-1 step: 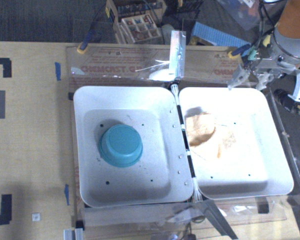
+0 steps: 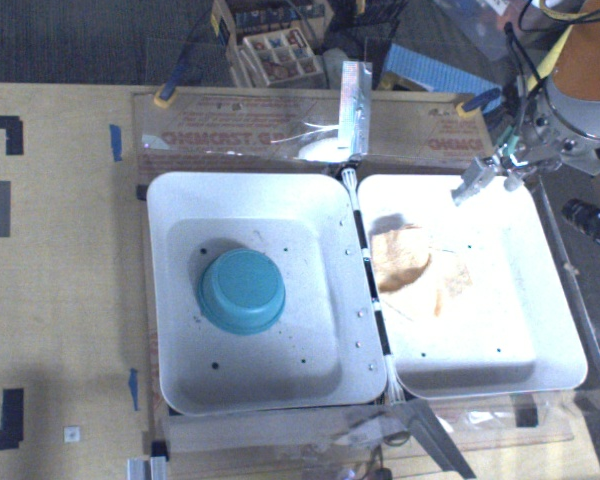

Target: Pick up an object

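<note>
Bowl (image 2: 242, 289): teal-blue, plain. Bins (image 2: 180, 218): white. Right bin's floor (image 2: 420, 268): tan-orange staining. Tabletop (image 2: 60, 268): pale tan, black marks.

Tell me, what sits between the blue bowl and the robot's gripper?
In the camera view, the divider where the two bins meet, then a brownish patch in the right bin, lie between the blue bowl and the gripper.

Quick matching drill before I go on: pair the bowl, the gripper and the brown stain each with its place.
Things:
1. blue bowl
2. gripper
3. brown stain

Places:
A. floor of the right bin
B. over the right bin's far rim
C. middle of the left bin

Pairs: 1-C, 2-B, 3-A
</note>
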`<action>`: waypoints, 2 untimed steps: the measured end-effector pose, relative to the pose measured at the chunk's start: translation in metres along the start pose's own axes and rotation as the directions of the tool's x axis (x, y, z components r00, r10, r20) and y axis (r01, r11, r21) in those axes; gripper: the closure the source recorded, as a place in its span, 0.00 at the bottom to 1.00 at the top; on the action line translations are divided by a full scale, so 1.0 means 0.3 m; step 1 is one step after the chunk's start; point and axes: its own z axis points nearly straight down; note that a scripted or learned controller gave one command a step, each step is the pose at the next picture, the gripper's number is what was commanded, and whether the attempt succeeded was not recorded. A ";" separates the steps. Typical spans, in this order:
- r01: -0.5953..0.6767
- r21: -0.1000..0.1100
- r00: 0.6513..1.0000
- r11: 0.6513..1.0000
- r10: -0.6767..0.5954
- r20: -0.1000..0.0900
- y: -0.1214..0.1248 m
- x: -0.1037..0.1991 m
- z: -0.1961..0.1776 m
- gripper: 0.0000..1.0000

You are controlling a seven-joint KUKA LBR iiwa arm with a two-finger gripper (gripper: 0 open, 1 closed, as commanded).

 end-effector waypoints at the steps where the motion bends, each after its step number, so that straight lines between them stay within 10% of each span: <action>1: 0.139 -0.002 0.990 0.990 -0.139 0.001 -0.180 0.091 0.401 0.00; 2: 0.146 -0.013 0.989 0.989 -0.146 0.007 -0.220 0.128 0.617 0.00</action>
